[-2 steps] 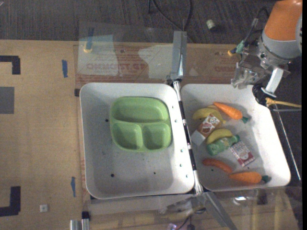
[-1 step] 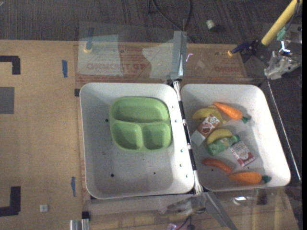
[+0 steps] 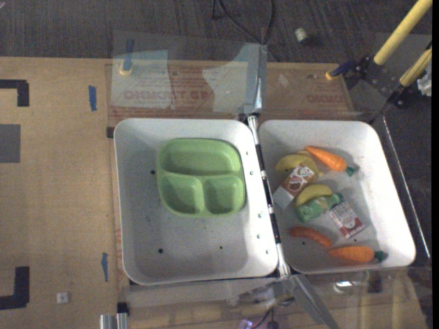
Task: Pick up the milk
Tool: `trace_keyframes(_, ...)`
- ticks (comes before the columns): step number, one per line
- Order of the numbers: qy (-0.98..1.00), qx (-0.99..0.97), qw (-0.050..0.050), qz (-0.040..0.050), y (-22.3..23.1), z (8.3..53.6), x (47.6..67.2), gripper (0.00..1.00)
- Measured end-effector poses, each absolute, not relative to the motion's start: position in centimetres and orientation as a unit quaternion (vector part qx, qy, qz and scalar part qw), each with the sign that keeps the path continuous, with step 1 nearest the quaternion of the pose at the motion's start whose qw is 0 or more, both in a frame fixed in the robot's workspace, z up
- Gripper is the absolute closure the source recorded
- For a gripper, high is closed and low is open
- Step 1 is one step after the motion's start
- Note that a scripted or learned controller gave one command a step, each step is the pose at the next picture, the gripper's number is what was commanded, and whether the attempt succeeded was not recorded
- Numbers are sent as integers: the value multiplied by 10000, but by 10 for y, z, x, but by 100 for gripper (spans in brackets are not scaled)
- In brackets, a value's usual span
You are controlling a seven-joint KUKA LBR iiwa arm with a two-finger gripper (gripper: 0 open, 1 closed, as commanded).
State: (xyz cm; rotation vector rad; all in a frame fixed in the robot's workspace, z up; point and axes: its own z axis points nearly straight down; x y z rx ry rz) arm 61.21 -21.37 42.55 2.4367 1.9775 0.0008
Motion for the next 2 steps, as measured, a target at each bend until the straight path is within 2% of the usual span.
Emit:
trace_keyframes(1, 5109, 8596, -6, -8, -179, 401, 620, 100)
trace_keyframes(2, 4796, 8775, 11, 1, -211, 436, 667, 100)
